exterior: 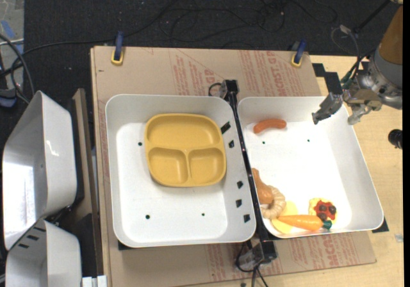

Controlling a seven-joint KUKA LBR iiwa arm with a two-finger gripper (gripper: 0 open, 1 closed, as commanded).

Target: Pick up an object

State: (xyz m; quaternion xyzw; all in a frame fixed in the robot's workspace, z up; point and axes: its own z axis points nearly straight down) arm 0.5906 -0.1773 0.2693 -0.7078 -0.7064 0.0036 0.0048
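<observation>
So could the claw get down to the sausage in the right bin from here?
Probably yes. The claw hangs over the right bin's far rim, and the sausage lies alone on bare floor, nothing between them.

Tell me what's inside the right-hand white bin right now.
The right bin holds a sausage near its far wall, and along the near edge a chicken-like piece, a carrot and a small yellow item. Anything under that cluster is covered.
</observation>
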